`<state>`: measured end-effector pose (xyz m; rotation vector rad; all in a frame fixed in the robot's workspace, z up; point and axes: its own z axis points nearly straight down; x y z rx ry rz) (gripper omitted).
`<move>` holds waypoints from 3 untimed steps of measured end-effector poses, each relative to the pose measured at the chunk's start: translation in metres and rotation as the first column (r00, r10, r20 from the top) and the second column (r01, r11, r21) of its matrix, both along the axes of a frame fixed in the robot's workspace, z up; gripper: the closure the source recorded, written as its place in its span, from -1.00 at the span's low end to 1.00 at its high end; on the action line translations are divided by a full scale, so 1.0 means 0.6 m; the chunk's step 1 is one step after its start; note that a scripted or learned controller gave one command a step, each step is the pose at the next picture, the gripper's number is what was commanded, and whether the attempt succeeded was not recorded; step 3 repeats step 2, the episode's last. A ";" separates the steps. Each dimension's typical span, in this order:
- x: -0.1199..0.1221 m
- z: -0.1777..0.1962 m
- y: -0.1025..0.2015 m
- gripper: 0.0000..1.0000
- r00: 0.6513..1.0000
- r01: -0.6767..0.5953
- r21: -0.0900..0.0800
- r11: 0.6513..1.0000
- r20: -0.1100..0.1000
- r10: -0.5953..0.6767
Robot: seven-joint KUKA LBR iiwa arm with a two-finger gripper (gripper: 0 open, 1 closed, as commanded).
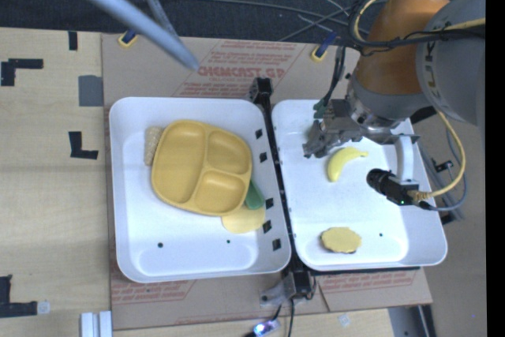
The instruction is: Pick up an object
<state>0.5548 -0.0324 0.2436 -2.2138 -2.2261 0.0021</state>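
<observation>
the banana (345, 162) lies in the right bin (426, 249), just beside the pincer (319, 144) — whether that is spread i cannot tell. it looks light, smooth, curved — best pinched across its middle.

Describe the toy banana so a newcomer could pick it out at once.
Start at the right-hand white bin, the one the grey and orange arm reaches over. In its upper half, just below the gripper, lies the toy banana, a small curved yellow piece. Its crescent shape sets it apart from the round flat yellow piece near the bin's lower edge.
</observation>
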 end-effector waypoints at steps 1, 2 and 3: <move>-0.028 -0.023 0.090 1.00 1.000 0.000 0.000 1.000 -0.002 0.000; -0.045 -0.043 0.169 1.00 1.000 0.001 -0.001 1.000 -0.001 -0.001; -0.045 -0.043 0.169 1.00 1.000 0.001 -0.001 1.000 -0.001 -0.001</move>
